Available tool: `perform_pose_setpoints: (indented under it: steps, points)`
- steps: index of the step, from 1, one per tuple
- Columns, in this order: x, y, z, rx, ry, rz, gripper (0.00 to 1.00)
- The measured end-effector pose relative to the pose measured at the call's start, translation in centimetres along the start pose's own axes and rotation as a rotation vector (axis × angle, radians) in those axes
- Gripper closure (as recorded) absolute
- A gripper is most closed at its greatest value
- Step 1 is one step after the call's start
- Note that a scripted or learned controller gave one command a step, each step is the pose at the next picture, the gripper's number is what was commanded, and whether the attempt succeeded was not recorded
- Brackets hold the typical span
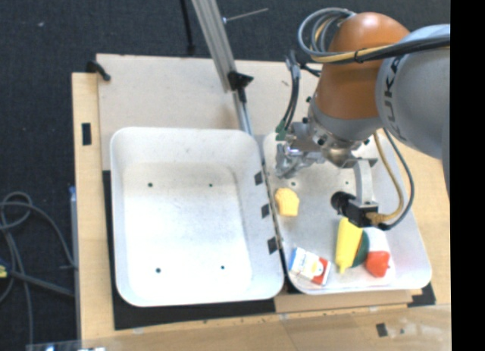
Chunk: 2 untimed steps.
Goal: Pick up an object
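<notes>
Camera view gave us two white bins on the table [174, 92]. We saw the right bin [413, 255] holding a yellow block [286, 202] by its left wall, a red-and-white carton [308, 265], a banana [347, 243] and a red-and-green toy [375, 257] along its near edge. Our pincer [286, 161] hovered just above the block; its state we could not tell.

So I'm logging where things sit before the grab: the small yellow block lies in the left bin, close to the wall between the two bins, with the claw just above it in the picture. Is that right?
Not quite: the camera view shows the small yellow block in the right white bin, not the left. It does lie close to the dividing wall, with the claw just above it in the picture.
</notes>
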<state>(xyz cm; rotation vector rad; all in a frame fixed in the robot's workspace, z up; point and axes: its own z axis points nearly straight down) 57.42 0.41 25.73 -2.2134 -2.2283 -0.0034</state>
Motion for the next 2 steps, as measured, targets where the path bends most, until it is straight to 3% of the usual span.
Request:
perform_pose_setpoints:
  steps: [1, 2]
  points:
    - [5.23, -2.09, -0.16, 0.001, 0.0, -0.001, 1.0]
    - [4.89, -2.02, -0.14, -0.001, -0.001, 0.007, 0.0]
